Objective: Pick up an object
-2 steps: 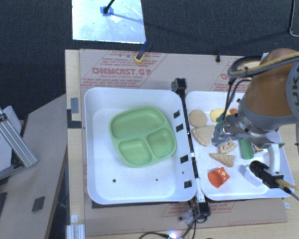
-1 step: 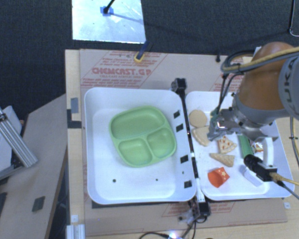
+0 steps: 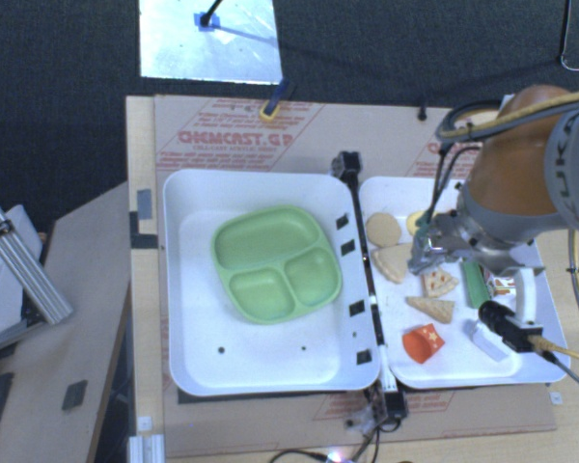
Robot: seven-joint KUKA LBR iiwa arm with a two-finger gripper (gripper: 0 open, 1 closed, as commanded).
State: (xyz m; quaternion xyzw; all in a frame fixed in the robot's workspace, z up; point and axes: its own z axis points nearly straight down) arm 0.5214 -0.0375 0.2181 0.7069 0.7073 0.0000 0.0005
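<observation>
Pale, flat wedge-shaped food pieces (image 3: pixel 394 261) lie just beside the claw (image 3: pixel 427 255) in the right bin (image 3: pixel 545 374), with a round tan disc (image 3: pixel 383 229) above-left and a red chunk (image 3: pixel 423 342) below. Whether the claw is spread or closed cannot be told. Far left, a smooth green divided tray (image 3: pixel 275 263) fills the left bin (image 3: pixel 193 355).

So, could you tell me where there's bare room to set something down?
Left bin: bare floor around the green tray, widest along the near wall. Right bin: crowded with food pieces, with the arm overhead.
</observation>
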